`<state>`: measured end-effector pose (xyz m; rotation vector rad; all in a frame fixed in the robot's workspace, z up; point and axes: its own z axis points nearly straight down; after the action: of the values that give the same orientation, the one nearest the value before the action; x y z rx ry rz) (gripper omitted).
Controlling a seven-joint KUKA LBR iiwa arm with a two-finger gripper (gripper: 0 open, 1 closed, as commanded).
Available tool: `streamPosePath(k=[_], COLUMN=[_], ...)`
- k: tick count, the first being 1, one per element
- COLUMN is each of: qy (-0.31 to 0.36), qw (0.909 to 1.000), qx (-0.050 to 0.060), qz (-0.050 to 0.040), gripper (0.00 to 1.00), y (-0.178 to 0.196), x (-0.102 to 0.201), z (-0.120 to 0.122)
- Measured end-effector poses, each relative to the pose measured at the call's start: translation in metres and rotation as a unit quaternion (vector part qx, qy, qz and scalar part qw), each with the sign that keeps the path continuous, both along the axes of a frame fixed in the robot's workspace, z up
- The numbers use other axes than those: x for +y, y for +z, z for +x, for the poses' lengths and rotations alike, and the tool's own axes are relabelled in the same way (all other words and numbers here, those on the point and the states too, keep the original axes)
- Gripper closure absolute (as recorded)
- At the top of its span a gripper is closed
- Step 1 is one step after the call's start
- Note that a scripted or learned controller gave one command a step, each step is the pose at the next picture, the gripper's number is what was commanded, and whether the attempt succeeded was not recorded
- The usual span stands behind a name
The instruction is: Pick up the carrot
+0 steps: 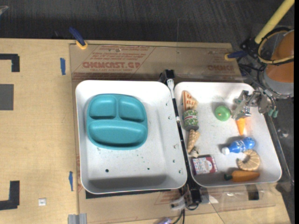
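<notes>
Camera view: end effector [244,107] low over the right bin's [275,169] far right part, a small orange piece just beneath it.

Nearest, along the right bin's front edge, lies the carrot [245,175], flat and untouched, its left end dark; just behind it sit a croissant [249,159] and a blue bottle [238,146], and left of these a dark red packet [204,164]. Farther back, the orange piece [241,125] stands just under the metal fingers; whether they touch or grip it is too blurred to tell, and I cannot tell their spread. A green ball [223,113] lies beside them. The arm [281,64] is cut off at the right. The left bin [83,139] holds a teal divided plate [117,121].
</notes>
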<state>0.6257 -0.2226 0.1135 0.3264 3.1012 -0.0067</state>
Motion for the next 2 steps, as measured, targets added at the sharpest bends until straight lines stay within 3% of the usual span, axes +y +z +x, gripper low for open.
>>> streamPosePath(k=[1,2], qy=[0.143,0.277], qw=[0.9897,0.9609], qx=[0.005,0.005], qz=[-0.0001,-0.0016], gripper=[1.00,1.00], y=[-0.023,-0.025], x=[-0.001,0.001], z=[-0.080,0.033])
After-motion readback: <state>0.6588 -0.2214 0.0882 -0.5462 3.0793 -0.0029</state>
